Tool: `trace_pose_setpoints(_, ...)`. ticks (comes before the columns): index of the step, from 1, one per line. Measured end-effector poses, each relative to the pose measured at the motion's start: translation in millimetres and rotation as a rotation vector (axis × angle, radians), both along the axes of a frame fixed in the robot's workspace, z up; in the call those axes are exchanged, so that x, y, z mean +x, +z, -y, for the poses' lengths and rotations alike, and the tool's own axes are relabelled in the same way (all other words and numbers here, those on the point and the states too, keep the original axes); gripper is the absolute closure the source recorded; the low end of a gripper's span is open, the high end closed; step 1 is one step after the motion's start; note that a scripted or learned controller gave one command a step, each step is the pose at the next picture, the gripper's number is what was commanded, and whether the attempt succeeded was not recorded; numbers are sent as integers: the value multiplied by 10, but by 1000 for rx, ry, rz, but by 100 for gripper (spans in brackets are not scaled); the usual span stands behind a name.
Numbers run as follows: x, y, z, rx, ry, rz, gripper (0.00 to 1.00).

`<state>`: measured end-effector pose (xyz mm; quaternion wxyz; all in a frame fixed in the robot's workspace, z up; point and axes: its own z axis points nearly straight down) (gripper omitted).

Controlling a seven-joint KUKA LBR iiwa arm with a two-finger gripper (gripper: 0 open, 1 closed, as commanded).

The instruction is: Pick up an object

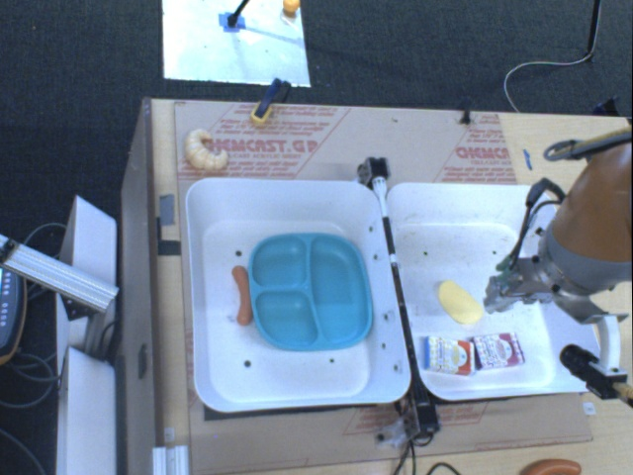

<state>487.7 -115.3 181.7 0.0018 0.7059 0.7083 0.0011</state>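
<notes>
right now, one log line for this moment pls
gripper beside yellow object | right bin | nothing seen held | two packets nearby

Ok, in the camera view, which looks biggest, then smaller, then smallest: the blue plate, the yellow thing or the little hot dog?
Largest to smallest, as they look from above:
1. blue divided plate, by far the biggest
2. yellow object
3. hot dog, longer than the yellow object but much thinner, so these two are close and hard to rank.

My count across both bins

Two white bins: left bin, right bin. I see one blue divided plate, one sausage, one yellow lump, two small cartons.
</notes>
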Motion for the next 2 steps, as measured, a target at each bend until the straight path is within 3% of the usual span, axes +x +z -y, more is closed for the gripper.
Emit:
trace_pose_setpoints(1,-3,-4,0,1,0,-1,0)
trace_pose_setpoints(2,347,-623,-193,1,0,-5,0)
